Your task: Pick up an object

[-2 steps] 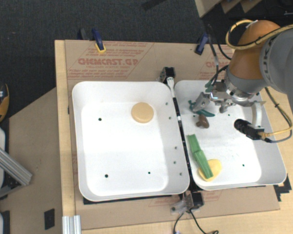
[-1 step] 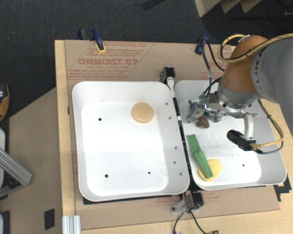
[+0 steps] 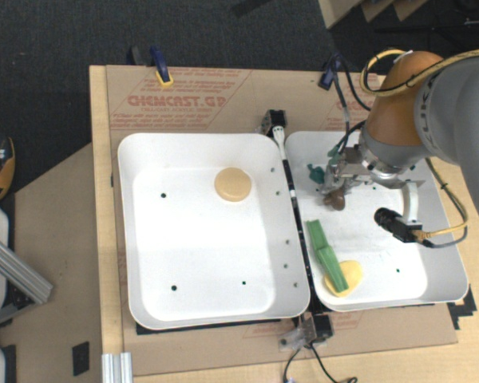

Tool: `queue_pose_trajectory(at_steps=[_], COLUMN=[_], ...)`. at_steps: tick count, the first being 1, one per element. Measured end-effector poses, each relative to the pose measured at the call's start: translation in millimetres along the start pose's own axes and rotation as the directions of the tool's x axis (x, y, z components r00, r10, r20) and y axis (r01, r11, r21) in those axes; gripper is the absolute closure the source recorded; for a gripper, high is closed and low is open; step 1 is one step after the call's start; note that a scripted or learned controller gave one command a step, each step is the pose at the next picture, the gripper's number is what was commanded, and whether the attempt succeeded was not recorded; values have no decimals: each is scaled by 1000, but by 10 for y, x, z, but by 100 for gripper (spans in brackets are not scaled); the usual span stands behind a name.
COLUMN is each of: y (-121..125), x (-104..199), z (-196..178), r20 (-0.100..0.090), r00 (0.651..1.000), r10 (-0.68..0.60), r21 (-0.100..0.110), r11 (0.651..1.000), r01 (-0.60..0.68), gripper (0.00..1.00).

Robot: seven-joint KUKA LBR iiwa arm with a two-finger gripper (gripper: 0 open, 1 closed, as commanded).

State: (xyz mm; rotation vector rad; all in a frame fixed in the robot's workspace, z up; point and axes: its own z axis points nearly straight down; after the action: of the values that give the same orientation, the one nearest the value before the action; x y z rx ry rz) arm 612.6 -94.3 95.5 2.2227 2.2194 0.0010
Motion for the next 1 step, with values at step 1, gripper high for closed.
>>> queue_pose_trajectory(at_steps=[1], y=[-415], x=[796], z=[-931], r20=[-2], r00=[1000], r10=[-6], r21=[-1], r11=[1000], r01=[6], gripper=[100])
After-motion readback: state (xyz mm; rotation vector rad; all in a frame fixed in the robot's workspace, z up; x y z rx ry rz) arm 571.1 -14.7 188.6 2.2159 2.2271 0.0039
